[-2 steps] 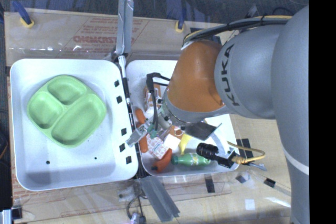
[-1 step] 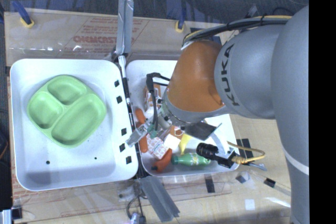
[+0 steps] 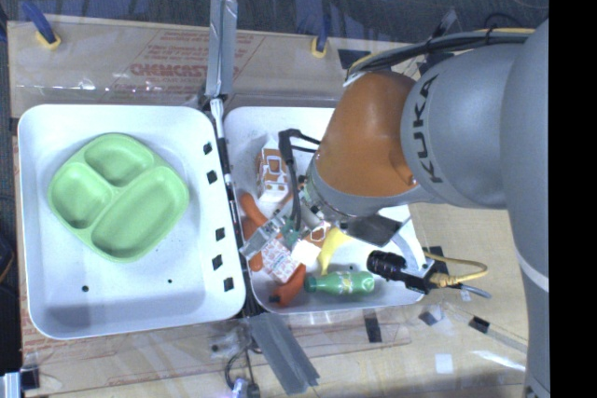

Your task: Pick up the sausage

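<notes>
Bench: two white bins side by side
Left bin [image 3: 37, 200]: held a green divided plate [image 3: 118, 196]
Right bin [image 3: 244, 121]: cluttered; sausage [image 3: 287, 285] lay near its front edge, beside a green bottle [image 3: 341, 283]
Gripper [image 3: 297, 217]: low among the clutter; finger state unclear

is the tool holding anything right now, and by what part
Cannot be told: the tool sits low among the clutter in the right bin, its tips hidden by the arm.

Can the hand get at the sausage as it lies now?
Probably, but not cleanly: the sausage lies at the right bin's near edge, partly under a wrapped packet, with a green bottle touching it. The hand is just above.
</notes>
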